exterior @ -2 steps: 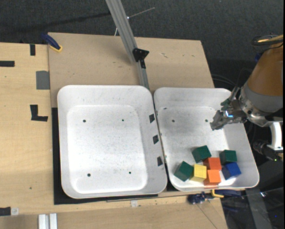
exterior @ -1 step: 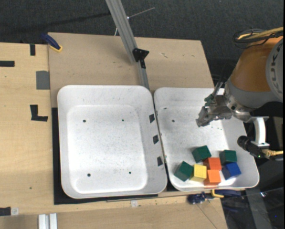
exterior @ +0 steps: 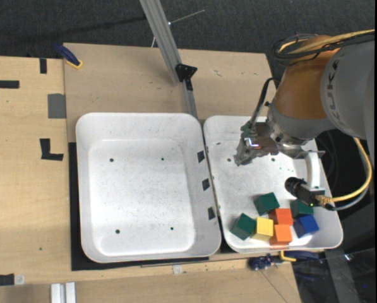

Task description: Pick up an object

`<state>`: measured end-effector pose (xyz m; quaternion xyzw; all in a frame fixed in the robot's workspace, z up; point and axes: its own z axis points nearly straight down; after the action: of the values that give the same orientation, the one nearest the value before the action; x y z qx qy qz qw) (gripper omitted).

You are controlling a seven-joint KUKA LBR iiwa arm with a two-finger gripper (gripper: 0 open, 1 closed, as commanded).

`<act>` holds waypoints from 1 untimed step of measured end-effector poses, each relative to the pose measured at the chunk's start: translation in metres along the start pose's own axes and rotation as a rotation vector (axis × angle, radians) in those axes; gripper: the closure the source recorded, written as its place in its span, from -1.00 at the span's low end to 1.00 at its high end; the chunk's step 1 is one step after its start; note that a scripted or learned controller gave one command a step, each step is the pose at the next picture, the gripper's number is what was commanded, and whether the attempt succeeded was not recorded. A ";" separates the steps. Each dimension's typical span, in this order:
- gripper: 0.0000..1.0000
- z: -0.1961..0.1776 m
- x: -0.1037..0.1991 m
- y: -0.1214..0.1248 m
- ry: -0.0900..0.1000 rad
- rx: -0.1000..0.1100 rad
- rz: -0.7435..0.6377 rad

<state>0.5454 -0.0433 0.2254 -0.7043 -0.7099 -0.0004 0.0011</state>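
Pale wooden surface (exterior: 131,74) carries two shallow white plastic bins. Over the far part of the right bin (exterior: 229,169), the grey arm's jaws (exterior: 246,153) hang above bare floor; I cannot tell whether they are parted. Nothing sits between them. Near-right of them cluster small blocks: dark green cube (exterior: 266,202), yellow cube (exterior: 264,226), orange cube (exterior: 283,216), blue cube (exterior: 307,225). Approach stage, I judge; next they must travel nearer and descend.

Light wooden bench top (exterior: 24,188) with black tape marks (exterior: 47,149) on its left part, plus a grey square patch (exterior: 57,105). Blue-and-yellow clamp (exterior: 69,55) at the board's far left corner. Slanted grey metal pole (exterior: 164,33) comes down to a black bracket (exterior: 185,72) behind the bins. Dark carpet floor (exterior: 81,8) beyond.
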 end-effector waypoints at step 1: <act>1.00 -0.008 0.063 -0.002 0.000 0.000 -0.001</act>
<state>0.5426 0.0194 0.2332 -0.7040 -0.7102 -0.0005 0.0010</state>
